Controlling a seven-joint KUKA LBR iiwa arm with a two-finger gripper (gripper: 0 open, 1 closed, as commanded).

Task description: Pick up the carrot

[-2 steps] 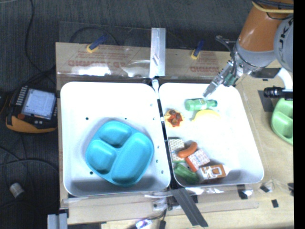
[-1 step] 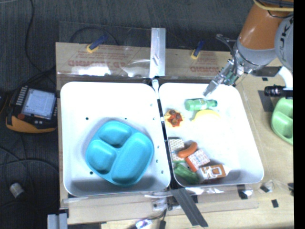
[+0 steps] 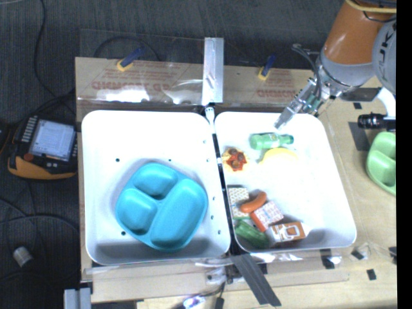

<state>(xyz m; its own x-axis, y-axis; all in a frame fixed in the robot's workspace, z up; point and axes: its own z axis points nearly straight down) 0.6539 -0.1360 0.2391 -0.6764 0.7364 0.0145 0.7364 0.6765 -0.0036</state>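
The carrot (image 3: 252, 202) looks like a short orange-red piece lying in the lower middle of the right bin (image 3: 335, 192), among other toy foods. It rests against a checkered item (image 3: 236, 193) and an orange-red box (image 3: 261, 216). My gripper (image 3: 284, 121) hangs over the bin's far edge, tilted down and to the left, just above a green bottle (image 3: 271, 140). It is well away from the carrot, at the far side of the bin, with nothing seen in it.
A yellow banana (image 3: 279, 153) lies by the bottle and a red-orange toy (image 3: 235, 159) sits near the divider. A brown box (image 3: 287, 232) and green leafy item (image 3: 248, 232) crowd the bin's near corner. The left bin (image 3: 103, 140) holds a blue divided tray (image 3: 161, 205).
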